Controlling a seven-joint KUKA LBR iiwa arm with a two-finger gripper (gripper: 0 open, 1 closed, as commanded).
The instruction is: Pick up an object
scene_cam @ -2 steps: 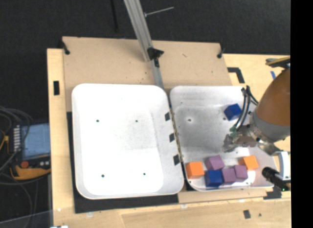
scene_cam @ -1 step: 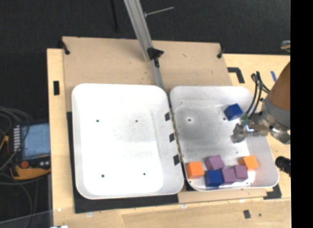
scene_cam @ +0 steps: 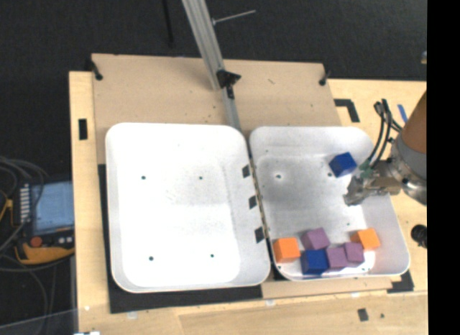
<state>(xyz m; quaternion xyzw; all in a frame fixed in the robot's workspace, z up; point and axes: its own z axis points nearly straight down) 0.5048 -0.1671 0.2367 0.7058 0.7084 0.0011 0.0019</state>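
On the bench (scene_cam: 83, 182), two shallow white bins sit side by side, their inner rims touching along a seam with small dark clips

Left bin (scene_cam: 180, 269) — broad bare floor, open room across its whole area up to all four raised rims

Right bin (scene_cam: 287, 139) — open floor across its upper and middle-left part; contents gathered along the near rim and one item apart near the far right:
- blue cube (scene_cam: 343, 163), alone in the upper right part, clear floor on its left and below, well apart from the cluster
- orange cube (scene_cam: 287, 249), at the left end of the cluster, near the seam-side wall
- purple cube (scene_cam: 315, 239), just right of it
- dark blue cube (scene_cam: 315, 262), at the near rim, touching or just beside the purple one above it
- two more purple cubes (scene_cam: 345, 255), side by side against the near rim
- second orange cube (scene_cam: 369, 238), at the right end, close to the right wall

Gripper (scene_cam: 354, 195) — reaches in over the right wall, low over the floor just below and right of the blue cube, apart from it; nothing visible between its tips, and how wide it stands cannot be told at this angle

Slanted metal bar (scene_cam: 205, 35) — crosses the far edge of the bench toward the seam between the bins
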